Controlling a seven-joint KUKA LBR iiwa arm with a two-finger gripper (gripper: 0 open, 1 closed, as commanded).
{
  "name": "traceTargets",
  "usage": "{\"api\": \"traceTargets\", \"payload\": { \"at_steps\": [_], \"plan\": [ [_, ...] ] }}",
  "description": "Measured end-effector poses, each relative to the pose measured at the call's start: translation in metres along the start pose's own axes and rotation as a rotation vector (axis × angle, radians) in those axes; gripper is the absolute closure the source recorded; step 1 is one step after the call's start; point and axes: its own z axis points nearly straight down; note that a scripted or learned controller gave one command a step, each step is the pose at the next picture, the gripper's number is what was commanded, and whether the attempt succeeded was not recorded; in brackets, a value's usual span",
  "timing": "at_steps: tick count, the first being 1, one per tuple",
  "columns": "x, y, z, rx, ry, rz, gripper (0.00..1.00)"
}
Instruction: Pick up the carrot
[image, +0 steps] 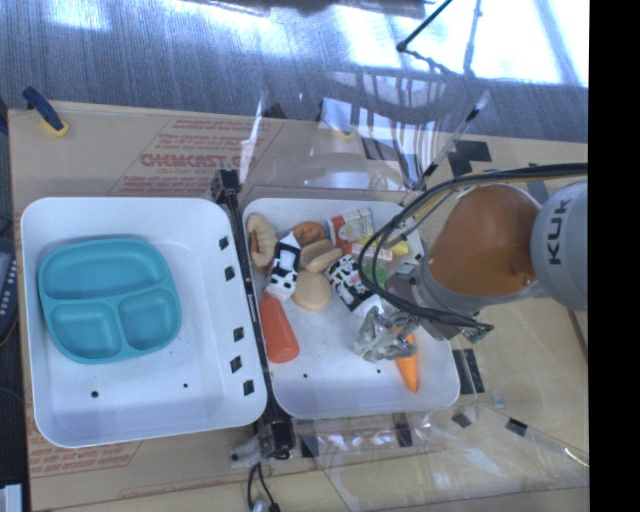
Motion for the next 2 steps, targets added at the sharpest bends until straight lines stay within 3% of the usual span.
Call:
{"api": "traceTargets", "payload": {
  "at_steps": [1,2],
  "plan": [
    [0.005,0.001,-0.099,0.005,0.002,-0.336,1.00],
    [0.013,0.042,-0.073,-0.002,0.006,0.138,1.00]
  ]
}}
